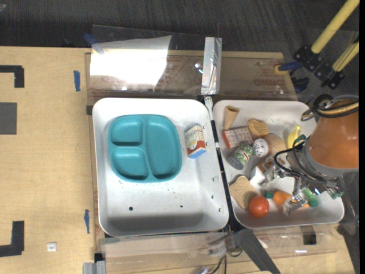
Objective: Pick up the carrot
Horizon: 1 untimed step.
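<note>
gripper (300, 198) is lowered at the right bin's (336, 214) front edge — over the carrot (282, 198) | opening and hold cannot be told | tomato (258, 206) just beside — clutter crowds the pick

arm (336, 141): from right, wrist bent down | pincer (297, 198): low

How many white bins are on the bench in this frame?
2. The left bin holds a teal plate and a small carton; the right bin holds the toy food.
</note>
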### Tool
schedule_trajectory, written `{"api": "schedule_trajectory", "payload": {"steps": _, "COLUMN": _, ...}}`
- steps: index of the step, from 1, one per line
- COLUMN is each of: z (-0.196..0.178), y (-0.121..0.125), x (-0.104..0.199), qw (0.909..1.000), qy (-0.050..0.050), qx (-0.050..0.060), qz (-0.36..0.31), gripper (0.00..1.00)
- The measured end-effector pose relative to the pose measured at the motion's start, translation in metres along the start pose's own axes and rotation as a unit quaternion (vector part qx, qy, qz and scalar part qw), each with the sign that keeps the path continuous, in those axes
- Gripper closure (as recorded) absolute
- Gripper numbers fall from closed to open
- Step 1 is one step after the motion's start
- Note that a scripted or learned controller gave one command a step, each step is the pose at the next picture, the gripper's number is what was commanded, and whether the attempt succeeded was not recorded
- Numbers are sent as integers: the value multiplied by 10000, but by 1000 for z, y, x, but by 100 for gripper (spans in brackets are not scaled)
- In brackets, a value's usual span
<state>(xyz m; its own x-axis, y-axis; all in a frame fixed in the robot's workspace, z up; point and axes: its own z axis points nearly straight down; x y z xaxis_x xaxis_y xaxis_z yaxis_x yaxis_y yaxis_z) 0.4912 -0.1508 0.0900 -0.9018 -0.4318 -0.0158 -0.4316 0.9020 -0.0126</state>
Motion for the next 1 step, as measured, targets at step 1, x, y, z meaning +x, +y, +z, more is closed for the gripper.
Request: {"api": "schedule_trajectory", "payload": {"steps": 1, "z": -26, "y": -40, "x": 16, "qw": 9987, "qy": 43, "qx": -46, "qz": -508, "gripper": 0}}
